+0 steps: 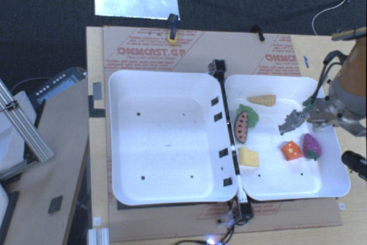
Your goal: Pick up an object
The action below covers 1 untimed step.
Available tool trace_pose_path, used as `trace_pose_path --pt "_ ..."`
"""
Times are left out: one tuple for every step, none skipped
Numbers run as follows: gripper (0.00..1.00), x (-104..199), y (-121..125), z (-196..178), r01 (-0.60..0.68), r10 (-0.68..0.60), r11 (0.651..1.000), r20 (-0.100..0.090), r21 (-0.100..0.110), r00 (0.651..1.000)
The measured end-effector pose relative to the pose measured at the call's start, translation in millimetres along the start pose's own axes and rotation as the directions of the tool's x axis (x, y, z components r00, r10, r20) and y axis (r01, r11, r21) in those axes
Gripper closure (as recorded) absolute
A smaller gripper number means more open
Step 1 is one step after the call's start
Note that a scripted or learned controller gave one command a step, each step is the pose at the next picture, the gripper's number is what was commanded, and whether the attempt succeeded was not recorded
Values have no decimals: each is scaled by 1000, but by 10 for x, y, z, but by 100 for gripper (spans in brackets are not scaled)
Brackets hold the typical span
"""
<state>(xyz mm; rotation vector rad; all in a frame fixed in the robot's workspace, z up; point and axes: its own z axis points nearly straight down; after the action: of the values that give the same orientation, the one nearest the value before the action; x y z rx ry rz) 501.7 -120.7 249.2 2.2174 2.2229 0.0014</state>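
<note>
The robot's grey metal hand (291, 121) hovers just above a small orange-red toy fruit (291, 150) (grip state impossible to tell) in the right-hand shallow white bin (330, 181).

A robotics lab test station: two white plastic bins (166, 140) sit side by side on a surface (189, 49) covered with printed protective board, ringed by dark carpet (46, 8). Cables (335, 3), an aluminium framing rail (23, 126) and a handheld control pendant (57, 84) lie around the rig.
</note>
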Motion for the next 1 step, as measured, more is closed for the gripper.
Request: trace_pose_path --pt "0 -907 -191 989 -10 10 1000 1 9 1000"
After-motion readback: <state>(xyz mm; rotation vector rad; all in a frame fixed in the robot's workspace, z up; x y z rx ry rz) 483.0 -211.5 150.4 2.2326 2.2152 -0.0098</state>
